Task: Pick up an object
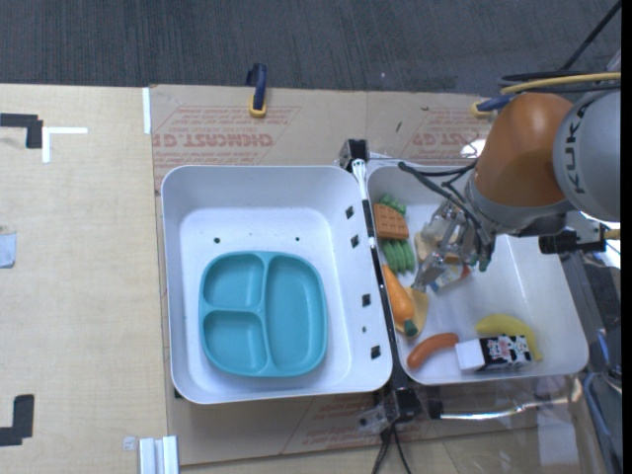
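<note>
A: Toy food sits in the right bin (553, 294). A waffle (391, 223) lies on green beans (399, 250) at the bin's left wall, with a carrot (399, 299) nearer along that wall. A sausage (432, 349), a small milk carton (496, 353) and a banana (509, 329) lie close together near the near edge.

B: And the end effector?

A: The end effector (442, 255) is low in the right bin, just right of the beans and carrot. The arm (538, 156) reaches in from the right, its orange band above. Whether the fingers are spread or closed, I cannot tell; nothing can be made out between them.

B: The left bin?

A: The left bin (188, 215) holds a teal divided plate (265, 314), well apart from the end effector. Both bins rest on cardboard on the desk (69, 284), and a blue clamp (258, 89) sits at the cardboard's far edge.
</note>
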Motion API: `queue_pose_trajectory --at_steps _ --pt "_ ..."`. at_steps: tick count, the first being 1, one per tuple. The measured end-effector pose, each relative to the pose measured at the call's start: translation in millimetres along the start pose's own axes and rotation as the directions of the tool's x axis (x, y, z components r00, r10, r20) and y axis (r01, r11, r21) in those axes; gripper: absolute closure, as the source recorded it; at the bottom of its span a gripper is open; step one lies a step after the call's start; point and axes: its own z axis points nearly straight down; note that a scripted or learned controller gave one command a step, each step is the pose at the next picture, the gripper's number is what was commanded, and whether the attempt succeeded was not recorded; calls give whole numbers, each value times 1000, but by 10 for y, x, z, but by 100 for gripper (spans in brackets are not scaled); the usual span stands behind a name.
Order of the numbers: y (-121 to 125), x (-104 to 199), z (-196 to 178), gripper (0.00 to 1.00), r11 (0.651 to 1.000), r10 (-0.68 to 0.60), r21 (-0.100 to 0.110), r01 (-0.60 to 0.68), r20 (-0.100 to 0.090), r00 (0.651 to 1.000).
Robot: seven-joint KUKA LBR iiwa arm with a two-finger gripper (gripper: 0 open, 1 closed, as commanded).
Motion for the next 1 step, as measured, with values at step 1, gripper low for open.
queue_pose_trajectory --at_steps 1 --pt "-370 -375 27 0 976 219 6 -219 -6 976"
